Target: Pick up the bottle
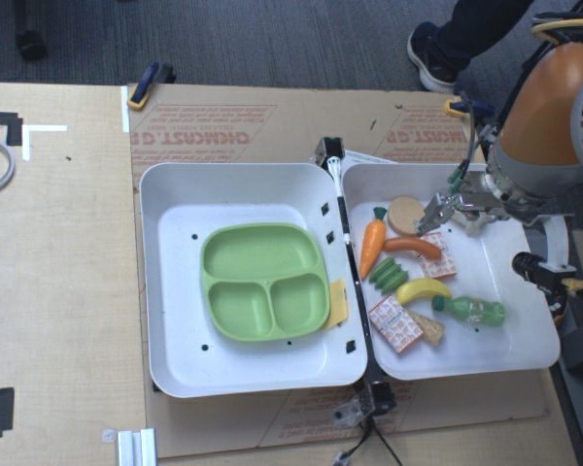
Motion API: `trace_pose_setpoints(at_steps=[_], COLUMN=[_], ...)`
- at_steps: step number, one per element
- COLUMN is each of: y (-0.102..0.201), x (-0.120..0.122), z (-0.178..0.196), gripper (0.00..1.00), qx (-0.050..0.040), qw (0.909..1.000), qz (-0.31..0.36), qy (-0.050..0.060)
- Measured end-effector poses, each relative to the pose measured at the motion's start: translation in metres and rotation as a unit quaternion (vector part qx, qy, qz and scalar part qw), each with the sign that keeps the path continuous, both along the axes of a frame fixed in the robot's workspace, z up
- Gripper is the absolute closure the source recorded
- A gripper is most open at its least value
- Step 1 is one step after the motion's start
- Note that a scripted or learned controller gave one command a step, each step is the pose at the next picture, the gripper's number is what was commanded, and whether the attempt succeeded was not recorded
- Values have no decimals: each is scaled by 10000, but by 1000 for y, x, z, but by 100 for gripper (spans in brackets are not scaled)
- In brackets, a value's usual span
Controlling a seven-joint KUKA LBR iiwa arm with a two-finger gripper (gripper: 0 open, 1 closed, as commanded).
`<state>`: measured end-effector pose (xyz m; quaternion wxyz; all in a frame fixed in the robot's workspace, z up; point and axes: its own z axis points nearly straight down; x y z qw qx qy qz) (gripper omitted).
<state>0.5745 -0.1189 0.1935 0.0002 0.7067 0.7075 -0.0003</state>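
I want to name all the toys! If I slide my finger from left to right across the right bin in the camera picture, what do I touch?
Carrot → sausage → banana → green bottle. The other bits overlap too much to order.

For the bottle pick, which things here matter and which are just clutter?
Belongs to the job:
green bottle, lying in the right bin
gripper, above the bin's far side

Just lying about:
carrot
banana
sausage
green divided plate in the left bin
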Motion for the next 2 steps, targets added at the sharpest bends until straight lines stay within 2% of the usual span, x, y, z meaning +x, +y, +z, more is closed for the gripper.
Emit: trace_pose_setpoints(at_steps=[1,2], y=[23,23], x=[-70,-69], z=[-59,-50], gripper=[0,100], qx=[4,1], qw=[9997,9997], qz=[-238,-252], qy=[6,-2])
